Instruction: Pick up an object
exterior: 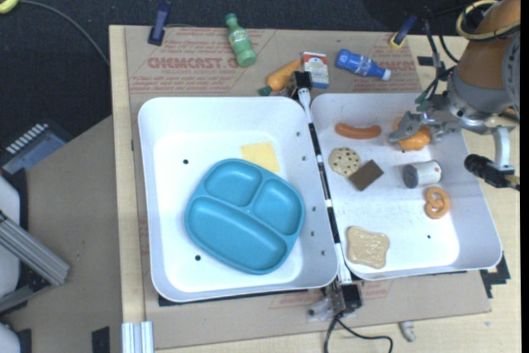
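Two white bins sit side by side on the table [124, 178]. The left bin [157, 136] holds a blue divided plate [244, 215], with a yellow cheese slice [261, 155] just behind it, partly tucked under the plate's far edge. The right bin [471, 236] is busier: a sausage [358, 130] near the back, a chocolate-chip cookie [344, 159] touching a brown square [365, 174], a grey-and-white cylinder [421, 174] on its side, a pretzel [436, 201] just in front of that, and a slice of toast [367, 247] at the front edge.

Now the arm [483, 66], reaching in from the right, wrist angled down over the right bin's back corner. The tool [421, 128] sits right at an orange object [413, 140], touching or overlapping it; whether it is clenched on it or released, I cannot tell from here.

Behind the bins lie a green bottle [241, 41], a blue bottle [362, 64], a small carton [315, 69] and a carrot [282, 77].
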Available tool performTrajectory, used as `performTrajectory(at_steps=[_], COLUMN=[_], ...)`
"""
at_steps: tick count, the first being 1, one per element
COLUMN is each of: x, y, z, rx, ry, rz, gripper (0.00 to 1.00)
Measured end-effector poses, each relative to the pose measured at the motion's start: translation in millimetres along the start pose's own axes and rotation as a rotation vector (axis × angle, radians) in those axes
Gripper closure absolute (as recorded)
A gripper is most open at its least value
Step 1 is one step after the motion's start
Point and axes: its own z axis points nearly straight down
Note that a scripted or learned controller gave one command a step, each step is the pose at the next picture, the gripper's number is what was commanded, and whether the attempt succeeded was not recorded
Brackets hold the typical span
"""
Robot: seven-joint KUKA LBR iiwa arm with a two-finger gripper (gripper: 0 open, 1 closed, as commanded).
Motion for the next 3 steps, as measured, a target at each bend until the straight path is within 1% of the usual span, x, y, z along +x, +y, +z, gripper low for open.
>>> performTrajectory(at_steps=[1, 2, 3], x=[52.3, 127.1, 181.7], y=[-3.9, 5.7, -28.3], z=[10.5, -90.7, -96.4], rx=[0.003, -0.001, 0.004], ry=[0.002, 0.001, 0.002], rz=[0.001, 0.001, 0.001], gripper=[1.00, 1.00, 1.00])
